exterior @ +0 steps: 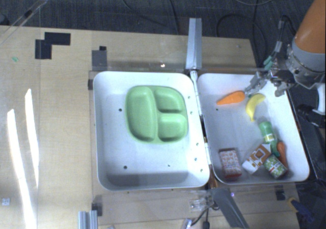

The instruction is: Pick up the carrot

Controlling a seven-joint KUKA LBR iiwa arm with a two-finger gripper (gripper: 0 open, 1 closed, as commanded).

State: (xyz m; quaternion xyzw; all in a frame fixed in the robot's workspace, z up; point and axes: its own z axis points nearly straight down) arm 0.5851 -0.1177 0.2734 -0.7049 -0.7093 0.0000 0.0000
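Observation:
An orange carrot (231,98) lies in the right bin (224,126), near its far edge, pointing left. A yellow banana (254,105) rests just to its right. My gripper (265,81) hangs over the bin's far right corner, slightly right of and above the carrot's thick end. Its thin metal fingers (253,85) are spread apart with nothing between them.
The left bin (109,136) holds a green divided plate (156,113). Along the right bin's near right side lie a green bottle (267,132), a small red box (230,161), a carton (257,156) and a green can (275,167). A metal post (194,45) stands between the bins.

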